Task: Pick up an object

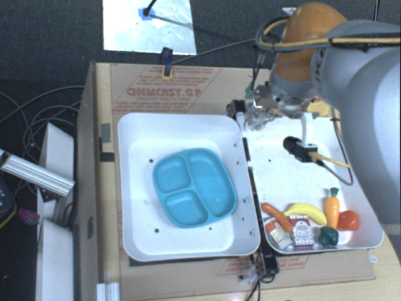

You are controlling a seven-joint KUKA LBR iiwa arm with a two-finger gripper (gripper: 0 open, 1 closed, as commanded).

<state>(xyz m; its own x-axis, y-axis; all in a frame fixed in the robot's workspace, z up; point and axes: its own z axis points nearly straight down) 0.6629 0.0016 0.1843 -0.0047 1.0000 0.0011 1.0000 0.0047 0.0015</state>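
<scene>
The arm reaches in from the right, and its gripper (257, 113) sits low over the far left corner of the right bin (276, 158), close to the wall it shares with the left bin (135, 187). I cannot tell how it is set or whether it has anything. The toy food lies well apart from it, heaped at the near end of the right bin: a banana (307, 211), two carrots (331, 207), a tomato (348, 220). A blue divided plate (194, 187) rests in the left bin.
</scene>
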